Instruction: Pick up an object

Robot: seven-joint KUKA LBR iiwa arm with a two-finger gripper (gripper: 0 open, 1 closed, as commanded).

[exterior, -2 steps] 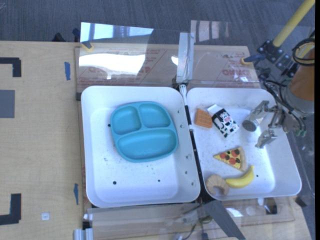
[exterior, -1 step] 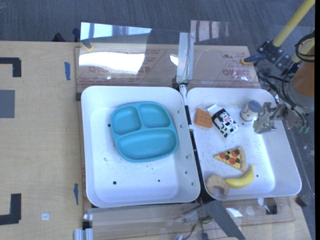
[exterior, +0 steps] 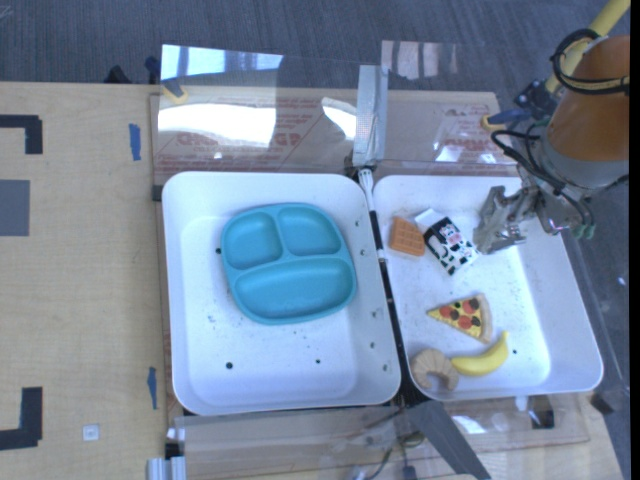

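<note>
My gripper point(exterior: 498, 236) hangs over the upper right part of the right bin point(exterior: 560, 308), open with nothing between its fingers. Just to its left lies a black-and-white patterned block point(exterior: 449, 244), a short gap away. Further left is an orange waffle-like square point(exterior: 406, 237). Toward the front of the same bin lie a pizza slice point(exterior: 463, 315), a yellow banana point(exterior: 481, 358) and a tan rounded piece point(exterior: 432, 368) that touches the banana's left end.
The left bin point(exterior: 200, 368) holds a blue divided plate point(exterior: 288, 263). A raised divider point(exterior: 380, 268) separates the two bins. A clear panel point(exterior: 300, 128) stands behind the bins. The arm's orange band point(exterior: 595, 93) and cables sit above the right bin's far corner.
</note>
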